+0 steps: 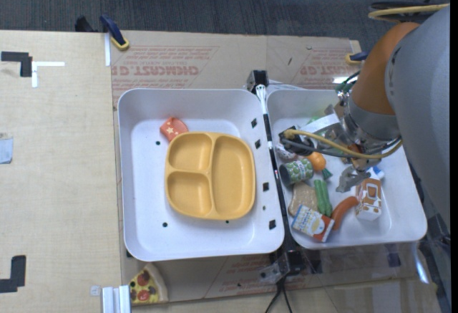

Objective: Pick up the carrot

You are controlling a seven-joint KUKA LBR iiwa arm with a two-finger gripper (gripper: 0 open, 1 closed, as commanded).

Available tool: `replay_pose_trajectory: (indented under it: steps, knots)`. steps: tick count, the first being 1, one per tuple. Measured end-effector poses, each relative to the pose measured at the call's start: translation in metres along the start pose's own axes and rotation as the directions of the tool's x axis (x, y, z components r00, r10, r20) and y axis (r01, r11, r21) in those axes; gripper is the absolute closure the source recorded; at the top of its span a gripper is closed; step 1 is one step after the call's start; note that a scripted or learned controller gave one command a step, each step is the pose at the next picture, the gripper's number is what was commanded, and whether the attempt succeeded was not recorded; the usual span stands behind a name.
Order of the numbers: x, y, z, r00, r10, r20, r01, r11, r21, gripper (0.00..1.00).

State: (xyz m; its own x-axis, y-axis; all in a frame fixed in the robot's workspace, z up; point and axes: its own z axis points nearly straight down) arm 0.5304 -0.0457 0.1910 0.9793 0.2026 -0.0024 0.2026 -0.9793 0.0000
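The arm (401, 82) leans over the right bin (401, 229), its gripper (351, 175) low among the toys; I can't tell its state. The carrot (313, 160) lies just left of it, beside a green bean (323, 195). A yellow plate (210, 175) sits in the left bin (136, 183).

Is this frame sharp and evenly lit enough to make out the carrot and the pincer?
Camera view: light is soft and even, no harsh glare on the white bins; the yellow tray is crisp; the carrot is small and soft-edged amid clutter; the pincer blends with cables; the arm looms blurred at right.
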Motion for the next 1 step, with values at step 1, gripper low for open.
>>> replay_pose_trajectory:
  steps: [1]
  knots:
    - [0.0000,0.0002,0.0000,1.000,0.001,0.000,-0.001,1.000,0.000,0.00]
